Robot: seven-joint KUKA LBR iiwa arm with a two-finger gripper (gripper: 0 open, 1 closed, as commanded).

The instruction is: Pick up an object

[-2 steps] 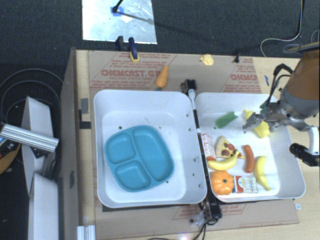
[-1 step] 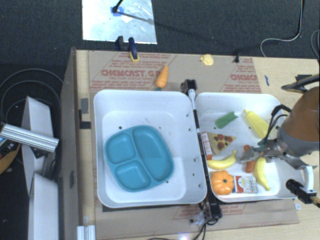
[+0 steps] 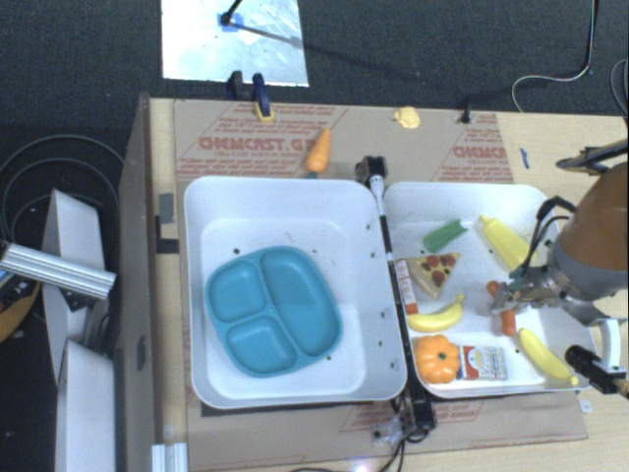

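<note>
Left bin (image 3: 211, 264): tray (image 3: 272, 309) fills centre, margins free | Right bin (image 3: 413, 203): far-left corner free; pizza (image 3: 435, 271), bananas (image 3: 436, 317), pumpkin (image 3: 437, 358), carton (image 3: 484, 362) crowd near half | Arm (image 3: 595, 239) blocks right side

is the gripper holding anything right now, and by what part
Cannot be told: the gripper sits low in the right bin by a small red-orange piece, but no hold shows.

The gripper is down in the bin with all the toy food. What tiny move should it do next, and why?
Probably close the fingers and lift a little. The gripper sits low in the right bin, right by a small orange-red piece, with a banana just beyond it. Whether that piece is really between the fingers is unclear, so a short lift would show if the grab worked.
</note>
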